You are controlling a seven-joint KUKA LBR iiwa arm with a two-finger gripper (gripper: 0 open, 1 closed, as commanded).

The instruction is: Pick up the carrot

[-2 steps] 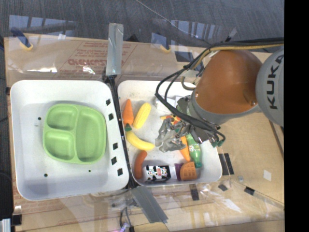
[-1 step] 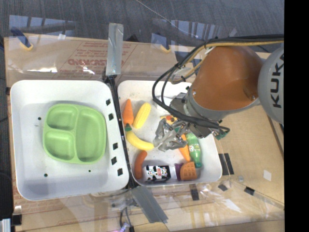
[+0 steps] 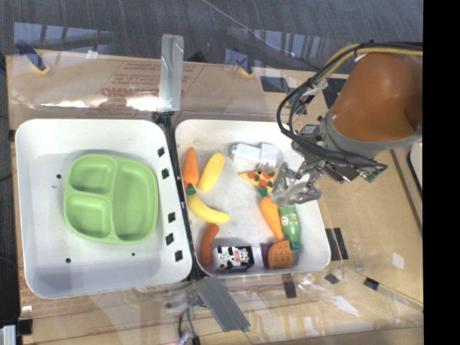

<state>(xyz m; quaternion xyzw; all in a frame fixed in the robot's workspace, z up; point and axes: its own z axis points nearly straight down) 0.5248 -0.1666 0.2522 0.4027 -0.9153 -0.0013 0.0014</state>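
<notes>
Slanted overhead look at a tabletop [image 3: 374, 214] bearing two shallow white bins side by side.

In the left bin [image 3: 29, 214], a green divided plate [image 3: 111, 196], well apart from the action.

In the right bin [image 3: 215, 131], a loose scatter of toy food, probably jumbled on purpose to make singling out one piece a real test. Right of centre, the carrot [image 3: 271, 218]: orange, tapered, lying flat at a slant. Just beside it on the right, seemingly touching, a small green bottle [image 3: 290, 225]. Near its lower tip, an orange and purple piece [image 3: 280, 254]. Against the bin's left wall, a second carrot [image 3: 190, 169] with a green stub, next to two yellow pieces, one of them a banana [image 3: 208, 211]. Elsewhere, a white packet [image 3: 253, 152], a reddish sausage [image 3: 208, 241] and a black-and-white box [image 3: 234, 257].

Reaching in from the right, a grey arm with a broad orange band [image 3: 377, 95] and looped cables. At its end, the metal gripper [image 3: 295, 189], poised over or at the carrot's upper end, most likely lined up there for a grasp on the nearer of the two carrots. Open or closed: cannot tell from this angle. Nothing visibly gripped; carrot apparently resting on the bin floor, so pick-up judged not yet done. Likely snag: the bottle crowding the carrot's right side, leaving little room on that flank.
</notes>
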